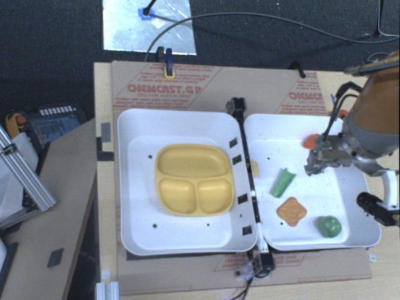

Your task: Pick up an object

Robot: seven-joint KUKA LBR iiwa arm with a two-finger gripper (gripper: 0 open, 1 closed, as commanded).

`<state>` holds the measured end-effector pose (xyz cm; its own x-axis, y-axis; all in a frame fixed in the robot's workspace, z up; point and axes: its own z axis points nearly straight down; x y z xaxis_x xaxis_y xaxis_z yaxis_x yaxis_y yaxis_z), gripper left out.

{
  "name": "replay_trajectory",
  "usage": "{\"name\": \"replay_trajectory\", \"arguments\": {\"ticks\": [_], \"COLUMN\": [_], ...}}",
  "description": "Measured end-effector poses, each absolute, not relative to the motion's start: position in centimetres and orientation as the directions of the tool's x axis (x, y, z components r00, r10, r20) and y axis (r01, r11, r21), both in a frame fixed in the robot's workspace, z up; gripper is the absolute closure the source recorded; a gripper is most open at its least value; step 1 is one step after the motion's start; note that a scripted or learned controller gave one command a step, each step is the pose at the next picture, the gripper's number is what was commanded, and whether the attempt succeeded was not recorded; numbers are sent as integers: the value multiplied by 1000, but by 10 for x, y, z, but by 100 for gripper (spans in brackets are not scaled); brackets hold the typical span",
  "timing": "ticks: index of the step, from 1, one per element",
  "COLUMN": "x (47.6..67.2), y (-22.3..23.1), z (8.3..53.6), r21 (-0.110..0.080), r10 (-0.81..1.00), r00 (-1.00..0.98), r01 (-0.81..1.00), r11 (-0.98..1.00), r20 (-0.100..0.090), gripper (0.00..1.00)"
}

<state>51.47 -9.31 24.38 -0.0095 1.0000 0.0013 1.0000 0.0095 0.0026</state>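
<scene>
The right bin [350, 236] holds a green stick-shaped piece [282, 182], a tan waffle-like square [291, 210], a round green object [329, 226] and an orange-red item [310, 142] partly hidden behind the arm. My gripper [315, 165] hangs over the upper middle of this bin, right of the green stick and just below the orange-red item. Nothing shows between its fingers.
A yellow three-compartment tray [192, 179] lies in the left bin [134, 167]. A black divider with clips [244, 167] runs between the bins. A small yellow bit [255, 167] peeks out at the divider. Cables and a foil sheet [150, 16] lie beyond the bench.
</scene>
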Motion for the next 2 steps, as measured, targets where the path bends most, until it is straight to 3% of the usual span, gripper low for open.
{"name": "replay_trajectory", "arguments": {"ticks": [2], "x": [538], "y": [13], "z": [235], "r21": [2], "r10": [1000], "r00": [-10], "r01": [1000], "r11": [10], "r20": [2], "gripper": [100]}}
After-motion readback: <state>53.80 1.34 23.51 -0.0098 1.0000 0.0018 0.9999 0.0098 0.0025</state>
